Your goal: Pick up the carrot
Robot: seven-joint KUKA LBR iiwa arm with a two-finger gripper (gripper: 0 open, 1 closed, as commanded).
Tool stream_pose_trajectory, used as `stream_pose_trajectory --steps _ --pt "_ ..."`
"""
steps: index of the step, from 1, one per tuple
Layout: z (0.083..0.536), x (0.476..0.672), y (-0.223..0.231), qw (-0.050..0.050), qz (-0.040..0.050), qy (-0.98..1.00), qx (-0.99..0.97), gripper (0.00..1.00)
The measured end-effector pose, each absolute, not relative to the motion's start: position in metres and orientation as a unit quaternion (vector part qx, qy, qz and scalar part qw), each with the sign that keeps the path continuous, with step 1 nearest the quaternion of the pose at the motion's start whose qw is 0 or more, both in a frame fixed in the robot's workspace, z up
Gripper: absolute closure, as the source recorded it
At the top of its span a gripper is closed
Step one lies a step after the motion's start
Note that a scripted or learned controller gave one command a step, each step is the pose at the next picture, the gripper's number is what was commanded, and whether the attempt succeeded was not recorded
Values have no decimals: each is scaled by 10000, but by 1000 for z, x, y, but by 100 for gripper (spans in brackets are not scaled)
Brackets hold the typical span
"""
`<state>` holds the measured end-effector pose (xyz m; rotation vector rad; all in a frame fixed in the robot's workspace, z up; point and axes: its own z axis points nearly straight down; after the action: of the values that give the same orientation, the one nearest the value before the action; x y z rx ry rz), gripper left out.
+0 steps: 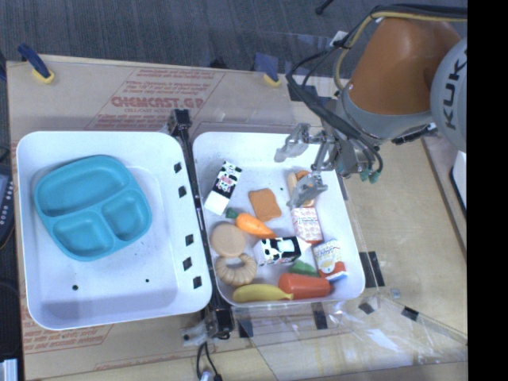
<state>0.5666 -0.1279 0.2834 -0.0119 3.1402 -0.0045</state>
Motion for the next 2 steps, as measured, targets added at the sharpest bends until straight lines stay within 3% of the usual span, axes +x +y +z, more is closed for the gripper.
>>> stream_pose_trajectory --steps 1,2 --pt "121 563 -123 -58 19 9991 -409 0" --pt "138 569 -122 19 -2 9990 -449 100"
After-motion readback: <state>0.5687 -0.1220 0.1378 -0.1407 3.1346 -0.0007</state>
